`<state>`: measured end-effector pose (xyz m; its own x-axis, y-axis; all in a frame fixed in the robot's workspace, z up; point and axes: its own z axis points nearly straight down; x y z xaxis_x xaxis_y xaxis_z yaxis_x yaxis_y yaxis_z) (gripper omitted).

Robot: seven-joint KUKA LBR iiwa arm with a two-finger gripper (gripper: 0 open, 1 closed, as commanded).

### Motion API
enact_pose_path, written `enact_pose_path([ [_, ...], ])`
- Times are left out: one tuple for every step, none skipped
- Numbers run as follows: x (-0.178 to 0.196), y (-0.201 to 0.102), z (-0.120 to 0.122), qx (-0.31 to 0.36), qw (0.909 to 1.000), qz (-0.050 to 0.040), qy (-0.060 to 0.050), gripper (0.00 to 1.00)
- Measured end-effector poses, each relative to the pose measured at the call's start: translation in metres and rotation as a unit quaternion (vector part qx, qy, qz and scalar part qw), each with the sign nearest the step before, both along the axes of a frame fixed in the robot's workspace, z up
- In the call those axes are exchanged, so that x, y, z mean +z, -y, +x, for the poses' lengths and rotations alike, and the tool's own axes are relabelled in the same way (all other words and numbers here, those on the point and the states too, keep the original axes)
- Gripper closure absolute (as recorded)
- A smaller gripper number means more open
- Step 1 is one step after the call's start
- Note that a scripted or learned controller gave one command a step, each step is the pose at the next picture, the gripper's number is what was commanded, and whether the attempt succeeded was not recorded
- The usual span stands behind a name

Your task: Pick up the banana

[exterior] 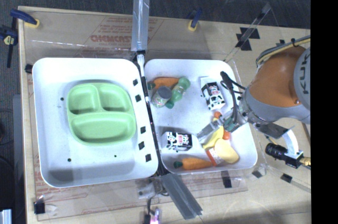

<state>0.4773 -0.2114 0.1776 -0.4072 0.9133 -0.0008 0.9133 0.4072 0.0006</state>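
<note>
Yellow banana [215, 139] is seen lying in the right bin [190, 67], near its front right corner, its long axis slanting from lower left to upper right. The gripper [224, 123] is lowered over its upper end. Whether the fingers are open cannot be told. No lift is judged made yet.

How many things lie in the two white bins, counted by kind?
Green tray: 1
Carrots: 2
Green bottle: 1
Black-and-white cartons: 2
Banana: 1
Yellow bottle: 1
Grey round thing: 1
Total: 9
</note>
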Motion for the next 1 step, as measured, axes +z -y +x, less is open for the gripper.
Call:
enact_pose_path([
  [-0.0393,-0.0006,0.0139,-0.003,1.0,0.0007,-0.002,0.0],
])
